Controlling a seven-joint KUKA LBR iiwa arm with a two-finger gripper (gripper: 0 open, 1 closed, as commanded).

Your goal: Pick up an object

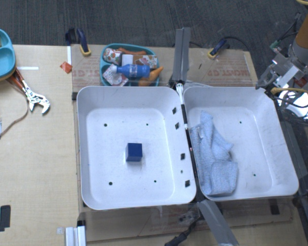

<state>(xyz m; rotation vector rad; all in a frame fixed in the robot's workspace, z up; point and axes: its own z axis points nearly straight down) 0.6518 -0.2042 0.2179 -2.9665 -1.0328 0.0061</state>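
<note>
Blue, stiff and probably light, the cube [134, 151] is inviting a flat-side pinch, though I cannot tell my jaws' state.

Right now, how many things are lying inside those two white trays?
2. A blue cube sits near the middle of the left bin. A pale crumpled cloth lies along the left side of the right bin; it might cover something smaller.
</note>
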